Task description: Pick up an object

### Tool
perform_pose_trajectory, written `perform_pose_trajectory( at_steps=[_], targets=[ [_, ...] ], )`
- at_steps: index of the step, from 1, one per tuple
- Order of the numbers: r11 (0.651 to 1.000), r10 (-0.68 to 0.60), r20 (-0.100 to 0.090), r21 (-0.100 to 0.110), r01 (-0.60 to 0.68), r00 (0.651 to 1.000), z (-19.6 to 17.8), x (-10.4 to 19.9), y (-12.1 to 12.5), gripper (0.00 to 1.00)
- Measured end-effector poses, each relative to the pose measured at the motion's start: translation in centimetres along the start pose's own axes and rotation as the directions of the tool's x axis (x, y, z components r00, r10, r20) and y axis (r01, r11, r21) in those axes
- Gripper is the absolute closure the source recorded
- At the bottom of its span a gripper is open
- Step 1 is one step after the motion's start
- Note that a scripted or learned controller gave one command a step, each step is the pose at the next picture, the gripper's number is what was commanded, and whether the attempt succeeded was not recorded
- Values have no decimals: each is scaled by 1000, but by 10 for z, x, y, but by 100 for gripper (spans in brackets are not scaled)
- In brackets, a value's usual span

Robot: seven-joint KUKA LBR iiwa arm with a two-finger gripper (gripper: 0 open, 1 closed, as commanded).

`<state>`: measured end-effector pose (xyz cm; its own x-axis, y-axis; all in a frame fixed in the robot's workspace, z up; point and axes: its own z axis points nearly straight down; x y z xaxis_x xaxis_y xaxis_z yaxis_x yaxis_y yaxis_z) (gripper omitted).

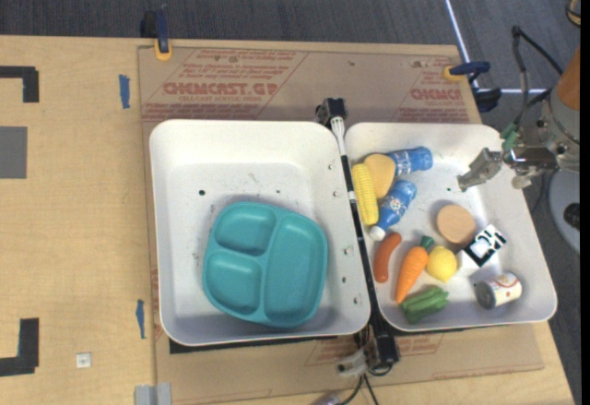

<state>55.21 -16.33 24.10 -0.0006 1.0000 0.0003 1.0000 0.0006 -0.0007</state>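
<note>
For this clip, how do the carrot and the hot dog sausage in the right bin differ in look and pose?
The carrot is orange with a green leafy top and tapers to a point; the sausage is reddish and rounded at both ends. The carrot looks longer and thicker than the sausage. The carrot leans with its tip toward the lower left, while the sausage lies nearly straight up the picture. Both are toy foods lying flat, side by side in the right bin.

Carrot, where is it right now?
The carrot lies in the right bin, near its front, between the red sausage and the lemon, above the green pepper.

Robot lab: clamped bench board (295,71), white bins (175,209).
</note>
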Motion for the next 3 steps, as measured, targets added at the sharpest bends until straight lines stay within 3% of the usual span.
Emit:
perform_pose_trajectory(
  at_steps=[1, 2, 3],
  targets=[
    [993, -114, 0, -3, 114, 993, 136, 33, -52, 0],
    [942, -335, 2, -5, 335, 942, 155, 66, 14, 0],
    [971, -238, 1, -3, 238, 971, 155, 62, 60, 0]
  ],
)
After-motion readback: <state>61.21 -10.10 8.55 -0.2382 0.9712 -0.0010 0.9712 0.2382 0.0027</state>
